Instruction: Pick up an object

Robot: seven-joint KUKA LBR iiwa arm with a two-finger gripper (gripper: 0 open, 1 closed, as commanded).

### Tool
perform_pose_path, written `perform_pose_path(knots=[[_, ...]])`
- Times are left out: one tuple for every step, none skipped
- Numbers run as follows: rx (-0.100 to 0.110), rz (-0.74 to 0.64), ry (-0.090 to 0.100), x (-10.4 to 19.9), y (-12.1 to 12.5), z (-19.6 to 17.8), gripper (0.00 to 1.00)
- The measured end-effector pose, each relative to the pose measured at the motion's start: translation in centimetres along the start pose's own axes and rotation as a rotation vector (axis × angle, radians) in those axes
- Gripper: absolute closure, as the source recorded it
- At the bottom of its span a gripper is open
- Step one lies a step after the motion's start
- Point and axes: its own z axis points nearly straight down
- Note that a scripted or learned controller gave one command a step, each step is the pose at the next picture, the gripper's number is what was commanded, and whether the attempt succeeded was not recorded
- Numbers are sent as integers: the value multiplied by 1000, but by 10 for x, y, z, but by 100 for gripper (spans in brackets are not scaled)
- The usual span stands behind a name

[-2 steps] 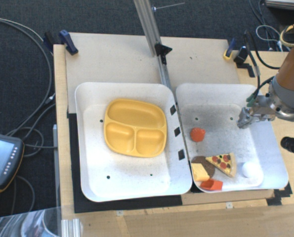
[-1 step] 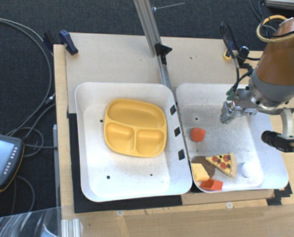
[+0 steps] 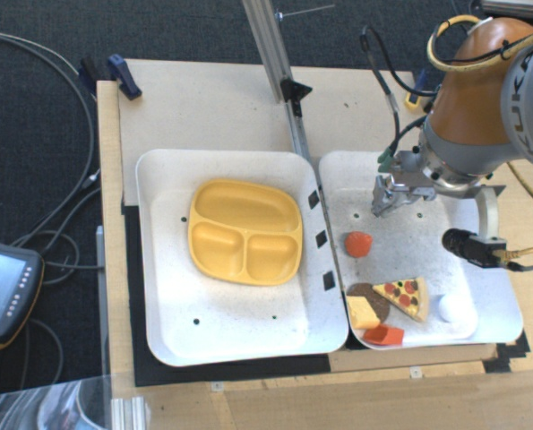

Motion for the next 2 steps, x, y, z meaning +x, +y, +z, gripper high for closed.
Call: perform_pose_path(knots=[[6,1,1,46,0,4,100],[2,-1,1,105,7,-6,100]])
